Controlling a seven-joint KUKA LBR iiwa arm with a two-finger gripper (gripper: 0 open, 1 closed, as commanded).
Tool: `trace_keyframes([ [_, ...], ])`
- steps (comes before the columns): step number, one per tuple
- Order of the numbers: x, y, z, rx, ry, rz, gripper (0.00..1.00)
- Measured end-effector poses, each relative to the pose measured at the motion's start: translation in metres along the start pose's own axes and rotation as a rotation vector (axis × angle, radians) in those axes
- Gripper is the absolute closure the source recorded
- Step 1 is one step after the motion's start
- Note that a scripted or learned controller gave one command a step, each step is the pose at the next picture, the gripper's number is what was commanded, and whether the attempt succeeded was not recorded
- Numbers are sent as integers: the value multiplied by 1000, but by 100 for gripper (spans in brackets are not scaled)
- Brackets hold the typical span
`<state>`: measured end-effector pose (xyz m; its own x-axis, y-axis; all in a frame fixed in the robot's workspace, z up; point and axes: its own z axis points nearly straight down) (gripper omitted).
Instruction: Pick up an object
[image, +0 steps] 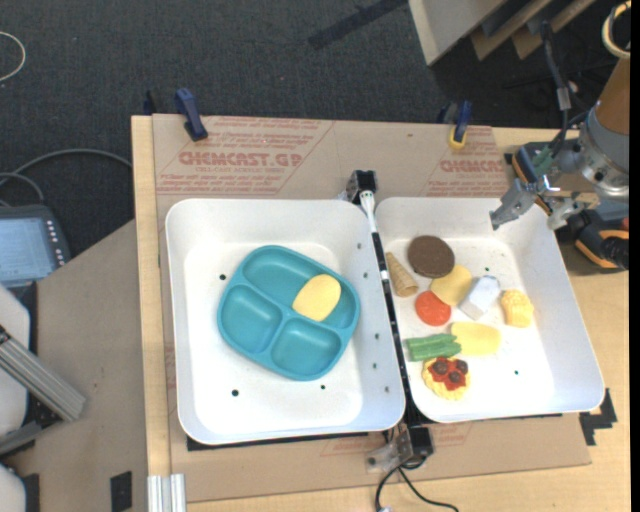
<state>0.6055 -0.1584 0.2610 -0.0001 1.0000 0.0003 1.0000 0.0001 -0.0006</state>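
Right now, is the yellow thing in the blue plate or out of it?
In. The yellow thing lies in the right-hand compartment of the blue plate, inside its rim, in the left bin.

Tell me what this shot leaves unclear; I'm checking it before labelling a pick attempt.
- gripper: small and blurred over the right bin's far corner; its grasp state is unreadable.
- Arm: cut off by the camera view's right edge.
- white item: pale against the bin, partly hidden by neighbouring toy foods; its identity is unclear.
- green vegetable: tucked under the yellow piece, so its full length is hidden.
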Motion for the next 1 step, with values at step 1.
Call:
trace_keyframes([
  [1,52,-24,157,-11,-2,-1,0],
])
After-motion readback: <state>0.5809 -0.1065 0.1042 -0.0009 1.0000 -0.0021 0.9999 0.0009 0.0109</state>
